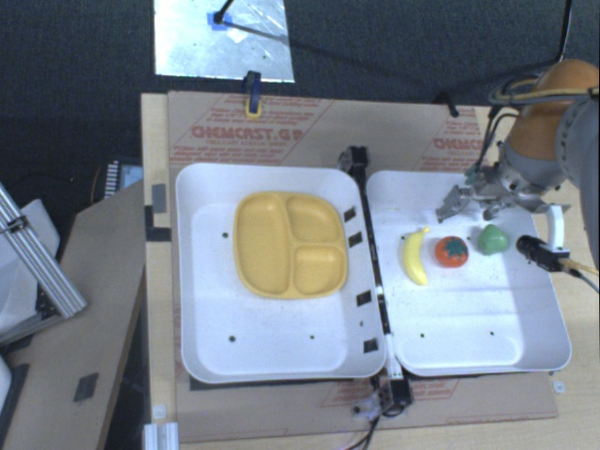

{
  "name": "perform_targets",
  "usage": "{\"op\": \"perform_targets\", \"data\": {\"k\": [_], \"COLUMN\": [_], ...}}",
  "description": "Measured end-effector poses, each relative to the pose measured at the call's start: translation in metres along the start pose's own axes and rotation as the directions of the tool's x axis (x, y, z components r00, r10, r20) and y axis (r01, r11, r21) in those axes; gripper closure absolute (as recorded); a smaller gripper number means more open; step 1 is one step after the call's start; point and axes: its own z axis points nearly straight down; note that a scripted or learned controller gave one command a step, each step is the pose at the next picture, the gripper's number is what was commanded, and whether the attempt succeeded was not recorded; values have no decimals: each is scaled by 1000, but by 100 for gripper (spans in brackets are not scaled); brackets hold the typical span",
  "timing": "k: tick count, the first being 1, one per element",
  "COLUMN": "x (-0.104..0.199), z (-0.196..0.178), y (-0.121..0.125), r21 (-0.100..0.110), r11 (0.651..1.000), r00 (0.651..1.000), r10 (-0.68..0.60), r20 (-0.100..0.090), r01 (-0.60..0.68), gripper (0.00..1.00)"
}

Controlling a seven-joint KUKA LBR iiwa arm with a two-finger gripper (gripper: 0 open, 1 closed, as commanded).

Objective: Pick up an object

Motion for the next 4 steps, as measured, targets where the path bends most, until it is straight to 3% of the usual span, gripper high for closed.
{"op": "perform_targets", "data": {"k": [1, 3, 4], "x": [-1, -3, -3], "z": [-14, -145, -156], "y": [1, 5, 6], "r21": [-6, -10, -6], "r11": [1000, 1000, 1000], "r00": [1000, 1000, 1000], "r10": [-1, -1, -2], "r20": [2, 3, 2], "r01": [1, 1, 2], "gripper": [100, 100, 100]}}
